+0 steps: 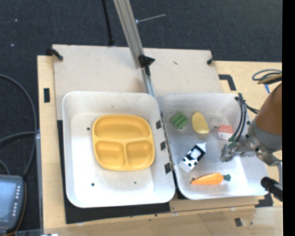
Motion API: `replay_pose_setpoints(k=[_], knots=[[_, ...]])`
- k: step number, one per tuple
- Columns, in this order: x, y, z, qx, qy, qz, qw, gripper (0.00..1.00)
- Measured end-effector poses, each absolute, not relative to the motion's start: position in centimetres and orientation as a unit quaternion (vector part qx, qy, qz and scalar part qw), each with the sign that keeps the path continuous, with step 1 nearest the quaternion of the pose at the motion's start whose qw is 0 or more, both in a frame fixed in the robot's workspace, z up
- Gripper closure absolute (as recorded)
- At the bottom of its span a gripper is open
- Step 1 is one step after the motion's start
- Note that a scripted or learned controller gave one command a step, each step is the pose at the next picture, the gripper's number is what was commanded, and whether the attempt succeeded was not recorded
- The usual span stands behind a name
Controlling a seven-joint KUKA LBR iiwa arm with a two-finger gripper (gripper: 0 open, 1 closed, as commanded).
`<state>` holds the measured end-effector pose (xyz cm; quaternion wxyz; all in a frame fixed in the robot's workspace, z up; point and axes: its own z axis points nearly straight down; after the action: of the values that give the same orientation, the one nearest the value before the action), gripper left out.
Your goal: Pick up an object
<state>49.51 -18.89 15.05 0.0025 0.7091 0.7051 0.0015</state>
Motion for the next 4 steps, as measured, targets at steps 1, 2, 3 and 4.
replay_pose_setpoints(k=[1, 2, 3, 4], knots=[[49.8, -18.2, 21.0, 0.706, 0.708, 0.002, 0.004, 1.0], [49.9, -18.2, 20.8, 0.706, 0.708, 0.0007, 0.002, 1.0], [52.0, -12.3, 21.2, 0.704, 0.71, 0.0017, 0.001, 1.0], [53.4, -6.1, 22.0, 0.704, 0.71, 0.0017, 0.0, 1.0]])
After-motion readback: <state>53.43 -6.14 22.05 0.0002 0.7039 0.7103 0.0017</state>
